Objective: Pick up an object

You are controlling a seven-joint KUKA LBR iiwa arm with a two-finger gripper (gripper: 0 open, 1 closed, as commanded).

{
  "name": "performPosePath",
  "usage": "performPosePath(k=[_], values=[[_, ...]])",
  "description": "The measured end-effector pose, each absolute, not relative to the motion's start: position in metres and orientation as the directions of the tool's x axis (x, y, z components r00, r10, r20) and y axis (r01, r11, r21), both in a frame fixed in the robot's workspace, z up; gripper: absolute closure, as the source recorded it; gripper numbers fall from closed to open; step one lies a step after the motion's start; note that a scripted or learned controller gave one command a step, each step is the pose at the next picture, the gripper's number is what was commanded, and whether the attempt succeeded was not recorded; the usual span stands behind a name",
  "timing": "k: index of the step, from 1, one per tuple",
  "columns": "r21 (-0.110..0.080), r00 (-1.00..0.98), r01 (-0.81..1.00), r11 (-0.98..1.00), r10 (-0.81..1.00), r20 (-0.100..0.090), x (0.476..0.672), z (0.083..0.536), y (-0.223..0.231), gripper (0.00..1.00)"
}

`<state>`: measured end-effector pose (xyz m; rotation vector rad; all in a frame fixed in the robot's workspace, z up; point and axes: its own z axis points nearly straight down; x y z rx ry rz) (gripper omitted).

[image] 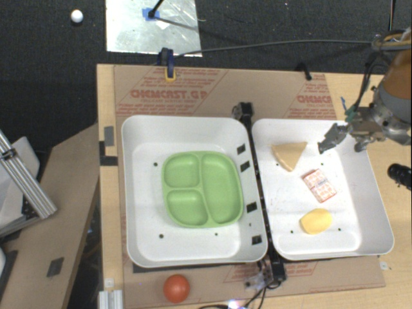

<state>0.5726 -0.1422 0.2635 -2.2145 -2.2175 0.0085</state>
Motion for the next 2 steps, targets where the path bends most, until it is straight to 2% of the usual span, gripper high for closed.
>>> performPosePath(k=[1,2], values=[[0.002,-0.004,1.000,0.004,1.000,0.000,0.575,0.269,-0.142,0.00],[-0.001,-0.002,1.000,0.002,1.000,0.000,0.569,0.221,-0.134,0.00]])
